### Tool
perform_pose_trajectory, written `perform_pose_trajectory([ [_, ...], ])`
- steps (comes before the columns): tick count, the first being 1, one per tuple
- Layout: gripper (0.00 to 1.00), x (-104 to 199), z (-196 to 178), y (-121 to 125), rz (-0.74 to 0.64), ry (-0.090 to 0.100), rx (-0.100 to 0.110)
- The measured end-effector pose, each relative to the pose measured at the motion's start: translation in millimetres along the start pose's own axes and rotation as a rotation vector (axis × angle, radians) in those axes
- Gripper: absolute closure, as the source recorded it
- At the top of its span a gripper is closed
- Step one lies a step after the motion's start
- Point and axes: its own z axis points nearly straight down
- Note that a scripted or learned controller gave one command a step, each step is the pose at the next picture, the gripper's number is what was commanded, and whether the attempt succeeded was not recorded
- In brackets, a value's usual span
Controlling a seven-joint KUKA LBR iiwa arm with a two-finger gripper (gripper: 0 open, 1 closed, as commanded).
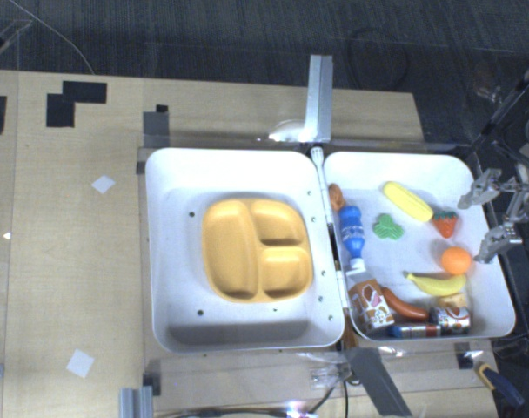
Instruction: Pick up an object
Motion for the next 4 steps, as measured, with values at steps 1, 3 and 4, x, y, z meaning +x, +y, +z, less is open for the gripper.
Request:
perform_pose_trajectory([
  [1, 0.0, 27.4, 117.8, -21.0, 0.154, 0.009, -0.002],
  [3, 0.0, -82.3, 189.0, 24.9, 1.114, 0.002, 0.0],
  [4, 0.0, -142.1, 197.4, 66.3, 1.195, 0.002, 0.0],
])
